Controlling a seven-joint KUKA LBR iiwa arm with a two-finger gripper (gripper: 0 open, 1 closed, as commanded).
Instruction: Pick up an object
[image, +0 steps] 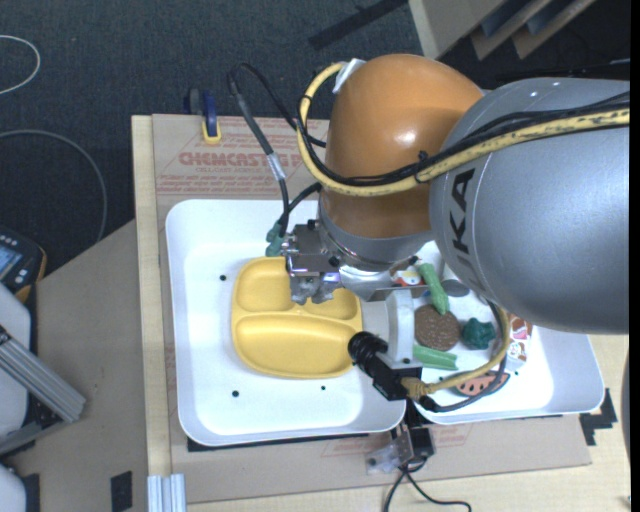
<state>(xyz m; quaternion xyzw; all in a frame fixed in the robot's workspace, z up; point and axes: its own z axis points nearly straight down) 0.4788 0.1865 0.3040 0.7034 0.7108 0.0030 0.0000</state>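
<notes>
Camera view: the grey and orange arm (420, 180) is seen lowered over the left bin (195, 330), with the tool (312, 285) set against the yellow divided tray (285, 335).

The yellow divided tray is found lying flat in the middle of the left bin, nearer its right wall, and the tool is placed at the tray's upper right part, at or just above its surface; whether the tool is open or closed cannot be told, since it is masked by the wrist above it. No object is seen to be lifted. In the right bin (560, 385), close to its left wall, a brown round object (436, 327), green pieces (436, 285) and a yellow-edged curved item (480, 378) are gathered, partly hidden beneath the arm. Both bins are carried by the cardboard-covered surface (165, 180).
</notes>
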